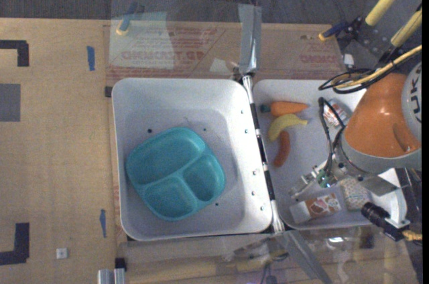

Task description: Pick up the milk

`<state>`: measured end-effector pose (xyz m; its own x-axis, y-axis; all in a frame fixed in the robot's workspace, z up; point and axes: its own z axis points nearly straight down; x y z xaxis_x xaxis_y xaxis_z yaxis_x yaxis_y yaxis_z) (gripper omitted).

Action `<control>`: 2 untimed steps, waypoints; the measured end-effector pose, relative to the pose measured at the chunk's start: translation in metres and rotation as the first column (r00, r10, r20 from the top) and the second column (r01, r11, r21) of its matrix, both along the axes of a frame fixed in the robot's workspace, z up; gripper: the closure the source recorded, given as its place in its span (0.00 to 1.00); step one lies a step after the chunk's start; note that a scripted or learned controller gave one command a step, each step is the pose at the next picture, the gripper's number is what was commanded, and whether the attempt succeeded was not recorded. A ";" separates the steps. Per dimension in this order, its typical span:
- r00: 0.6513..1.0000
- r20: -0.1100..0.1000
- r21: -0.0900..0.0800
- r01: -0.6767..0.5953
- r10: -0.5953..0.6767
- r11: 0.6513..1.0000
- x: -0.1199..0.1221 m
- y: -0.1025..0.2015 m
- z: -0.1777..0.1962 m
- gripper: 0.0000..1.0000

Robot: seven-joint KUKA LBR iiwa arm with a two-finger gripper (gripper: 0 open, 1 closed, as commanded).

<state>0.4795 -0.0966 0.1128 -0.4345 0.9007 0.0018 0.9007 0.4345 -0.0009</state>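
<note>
The milk [320,205] is a small white carton with a red-brown label. It lies on its side near the front edge of the right bin [305,149]. My gripper [308,185] hangs just above the carton's upper left end, very close to it or touching it. The orange band of the arm [379,125] covers the bin's right part. I cannot see the carton held.
In the right bin's back left lie a carrot [289,107], a banana [285,124] and a brown sausage [282,147]. A red-and-white packet [333,114] and a patterned item [355,194] sit near the arm. The left bin [181,98] holds a teal divided plate [175,172].
</note>
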 end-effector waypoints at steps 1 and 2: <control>0.998 0.010 -0.004 0.055 -0.055 0.998 0.002 -0.098 -0.025 0.00; 1.000 0.011 -0.005 -0.013 0.013 1.000 0.004 -0.098 -0.025 0.00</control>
